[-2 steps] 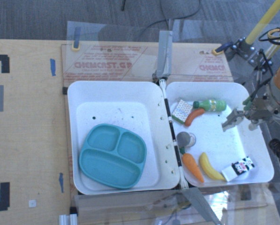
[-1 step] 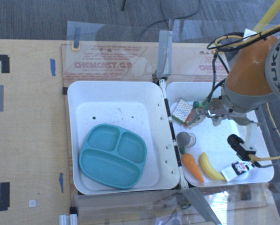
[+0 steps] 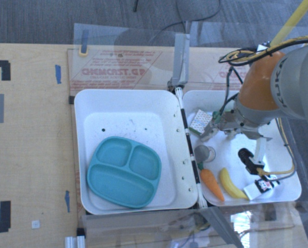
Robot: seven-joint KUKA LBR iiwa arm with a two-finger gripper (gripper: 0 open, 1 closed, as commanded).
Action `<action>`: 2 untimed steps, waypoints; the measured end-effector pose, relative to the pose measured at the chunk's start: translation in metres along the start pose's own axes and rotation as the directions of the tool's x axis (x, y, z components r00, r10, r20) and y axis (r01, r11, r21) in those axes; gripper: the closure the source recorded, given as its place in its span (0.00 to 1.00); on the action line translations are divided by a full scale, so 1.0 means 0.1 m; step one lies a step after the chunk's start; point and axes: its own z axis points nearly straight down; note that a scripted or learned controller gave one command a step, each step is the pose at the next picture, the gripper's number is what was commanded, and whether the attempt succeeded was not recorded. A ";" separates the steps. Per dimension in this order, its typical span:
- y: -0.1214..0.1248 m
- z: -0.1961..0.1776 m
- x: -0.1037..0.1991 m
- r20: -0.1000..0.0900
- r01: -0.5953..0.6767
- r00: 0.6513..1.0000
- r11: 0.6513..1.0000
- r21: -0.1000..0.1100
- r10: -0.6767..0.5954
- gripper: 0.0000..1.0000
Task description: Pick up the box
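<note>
The box [image 3: 199, 121] is small and white with a green print, and it lies in the right bin [image 3: 288, 190] near that bin's upper left corner. My gripper [image 3: 213, 128] hangs low over the right bin, right beside the box's right edge. The grey arm with its orange band comes in from the upper right. From this angle I cannot make out whether the gripper touches the box.
In the right bin, a small grey cup [image 3: 204, 153] stands below the box, with a carrot [image 3: 212, 184] and a banana [image 3: 231, 184] near the front wall. The left bin [image 3: 92, 107] holds a teal divided plate [image 3: 124, 171].
</note>
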 end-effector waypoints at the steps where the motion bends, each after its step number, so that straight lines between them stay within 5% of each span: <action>1: 0.66 0.02 -0.18 -0.018 0.076 0.997 0.995 0.062 -0.075 0.00; 2: 0.70 0.03 -0.09 0.001 -0.104 0.995 0.994 0.041 0.104 0.00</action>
